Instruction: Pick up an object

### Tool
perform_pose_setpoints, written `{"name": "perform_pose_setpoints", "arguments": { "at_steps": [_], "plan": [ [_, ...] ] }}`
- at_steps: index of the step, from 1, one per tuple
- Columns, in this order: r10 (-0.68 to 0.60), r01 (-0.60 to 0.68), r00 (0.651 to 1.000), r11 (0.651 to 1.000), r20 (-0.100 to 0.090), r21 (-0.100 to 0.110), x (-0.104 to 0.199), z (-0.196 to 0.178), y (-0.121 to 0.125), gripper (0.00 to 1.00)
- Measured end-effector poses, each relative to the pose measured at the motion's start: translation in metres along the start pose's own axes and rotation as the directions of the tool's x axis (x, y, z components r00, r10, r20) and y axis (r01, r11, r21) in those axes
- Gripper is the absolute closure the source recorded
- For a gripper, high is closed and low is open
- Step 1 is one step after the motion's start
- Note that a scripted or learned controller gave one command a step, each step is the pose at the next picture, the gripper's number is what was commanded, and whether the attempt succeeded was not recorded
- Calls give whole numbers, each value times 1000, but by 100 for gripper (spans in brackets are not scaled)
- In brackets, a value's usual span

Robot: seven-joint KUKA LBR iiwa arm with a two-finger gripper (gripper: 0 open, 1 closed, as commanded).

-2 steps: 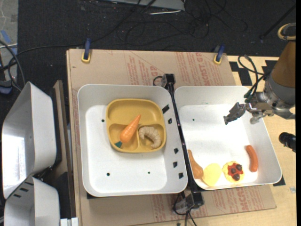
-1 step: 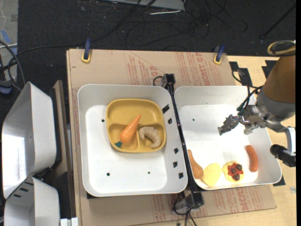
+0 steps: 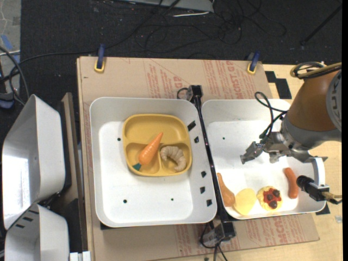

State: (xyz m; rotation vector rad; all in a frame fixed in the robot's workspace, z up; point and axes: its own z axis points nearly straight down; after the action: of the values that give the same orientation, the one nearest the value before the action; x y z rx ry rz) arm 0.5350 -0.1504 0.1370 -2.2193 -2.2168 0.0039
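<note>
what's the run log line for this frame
arm: over right bin | gripper: above bare floor, nothing visibly held | right bin near edge: sausage, tart | left bin: yellow plate, carrot

Two white bins sat side by side: the left bin (image 3: 109, 200) and the right bin (image 3: 234, 118). One yellow divided plate (image 3: 136, 129) held one carrot (image 3: 150, 149) and one shrimp (image 3: 174, 156). At the right bin's six o'clock lay one orange drumstick (image 3: 225, 188), one yellow round (image 3: 245, 200), one tart (image 3: 270, 197) and one sausage (image 3: 292, 182).

Orange carrot (image 3: 150, 148) lies on yellow plate (image 3: 136, 128).
</note>
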Motion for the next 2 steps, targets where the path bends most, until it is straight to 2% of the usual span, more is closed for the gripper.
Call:
{"name": "perform_pose_setpoints", "arguments": {
  "at_steps": [1, 2],
  "plan": [
    [1, -1, 1000, 1000, 0, 0, 1, 48, -1, 0],
    [2, -2, 1000, 1000, 1, -5, 0, 35, 0, 100]
  ]
}}
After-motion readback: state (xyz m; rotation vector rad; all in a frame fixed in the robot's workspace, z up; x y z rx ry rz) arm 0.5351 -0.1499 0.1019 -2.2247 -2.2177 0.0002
